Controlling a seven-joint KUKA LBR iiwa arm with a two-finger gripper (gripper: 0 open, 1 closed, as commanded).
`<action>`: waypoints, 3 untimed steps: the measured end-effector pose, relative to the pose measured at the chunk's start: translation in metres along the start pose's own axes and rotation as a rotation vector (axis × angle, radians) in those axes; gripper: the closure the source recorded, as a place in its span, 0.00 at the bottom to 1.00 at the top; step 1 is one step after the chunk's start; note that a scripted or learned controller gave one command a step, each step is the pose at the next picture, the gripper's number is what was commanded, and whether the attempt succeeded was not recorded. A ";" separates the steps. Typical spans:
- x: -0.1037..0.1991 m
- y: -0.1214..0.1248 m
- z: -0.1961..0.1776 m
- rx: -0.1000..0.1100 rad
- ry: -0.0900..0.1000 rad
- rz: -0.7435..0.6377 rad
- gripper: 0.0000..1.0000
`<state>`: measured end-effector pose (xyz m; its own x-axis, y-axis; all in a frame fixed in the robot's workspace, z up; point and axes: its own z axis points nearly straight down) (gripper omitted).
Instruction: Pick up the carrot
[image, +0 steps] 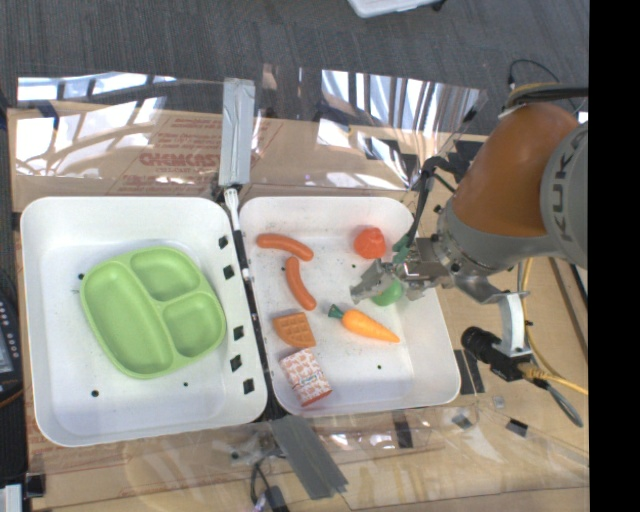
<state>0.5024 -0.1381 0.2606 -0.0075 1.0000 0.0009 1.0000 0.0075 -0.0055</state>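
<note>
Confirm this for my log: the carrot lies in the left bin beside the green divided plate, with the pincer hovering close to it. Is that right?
Not quite. The camera view shows the carrot in the right bin, not the left. The green divided plate sits by itself in the left bin. The rest holds: the pincer hovers close to the carrot, just above its leafy end.

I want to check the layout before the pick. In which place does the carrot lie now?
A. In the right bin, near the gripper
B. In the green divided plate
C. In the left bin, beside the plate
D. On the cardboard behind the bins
A. The carrot lies on the floor of the right bin, just below the gripper; the green plate sits in the left bin.
</note>
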 end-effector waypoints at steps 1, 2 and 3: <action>0.033 0.005 0.055 0.001 0.000 0.133 0.00; -0.050 0.002 0.066 -0.002 -0.002 0.190 0.00; -0.043 0.024 0.169 -0.004 0.000 0.028 0.00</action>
<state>0.5257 -0.1810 0.0917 0.0207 0.9998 0.0007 0.9998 -0.0207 -0.0015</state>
